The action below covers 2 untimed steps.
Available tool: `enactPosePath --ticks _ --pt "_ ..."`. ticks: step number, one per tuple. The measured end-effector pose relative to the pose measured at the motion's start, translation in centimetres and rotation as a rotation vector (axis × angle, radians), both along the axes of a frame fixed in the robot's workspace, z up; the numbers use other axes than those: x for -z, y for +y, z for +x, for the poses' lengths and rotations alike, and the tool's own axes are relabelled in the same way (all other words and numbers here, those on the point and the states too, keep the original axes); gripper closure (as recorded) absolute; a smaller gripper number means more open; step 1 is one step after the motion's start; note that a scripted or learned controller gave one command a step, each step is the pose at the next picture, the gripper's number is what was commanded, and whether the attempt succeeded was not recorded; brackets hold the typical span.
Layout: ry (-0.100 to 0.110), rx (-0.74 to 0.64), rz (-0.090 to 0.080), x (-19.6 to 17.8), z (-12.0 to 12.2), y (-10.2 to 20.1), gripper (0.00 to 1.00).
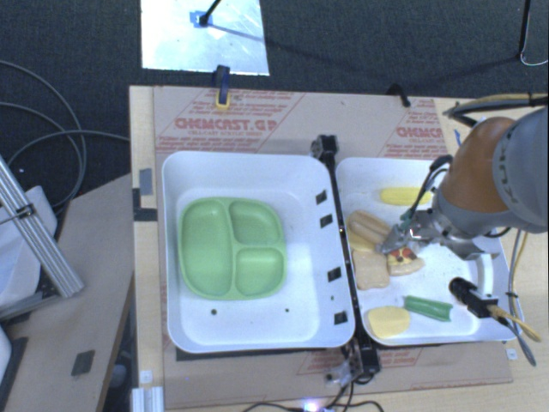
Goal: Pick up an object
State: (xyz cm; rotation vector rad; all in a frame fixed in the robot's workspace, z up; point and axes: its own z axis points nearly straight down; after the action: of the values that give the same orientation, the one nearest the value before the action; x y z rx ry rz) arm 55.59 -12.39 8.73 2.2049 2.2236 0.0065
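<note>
Gripper (400, 240) low in the right bin (493, 331), directly over the pizza slice toy (405, 263) | grip state cannot be told | hot dog toy (369, 228) just left | green divided plate (232, 247) in the left bin (184, 174)

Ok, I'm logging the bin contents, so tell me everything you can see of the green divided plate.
The green divided plate is pale green, looks like smooth plastic, and has rounded corners. Raised ridges split it into three compartments: one tall one along the left, two smaller ones stacked on the right. It lies flat and upright on the floor of the left white bin, roughly centred, with nothing in it or touching it besides the bin floor.
</note>
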Motion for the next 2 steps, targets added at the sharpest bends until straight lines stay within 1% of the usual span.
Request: enactPosePath --ticks 1,2 --pt "-0.01 -0.01 0.009 -10.5 8.9 12.0 1.0" --pt "0.01 0.003 0.005 -9.7 7.1 12.3 1.0"
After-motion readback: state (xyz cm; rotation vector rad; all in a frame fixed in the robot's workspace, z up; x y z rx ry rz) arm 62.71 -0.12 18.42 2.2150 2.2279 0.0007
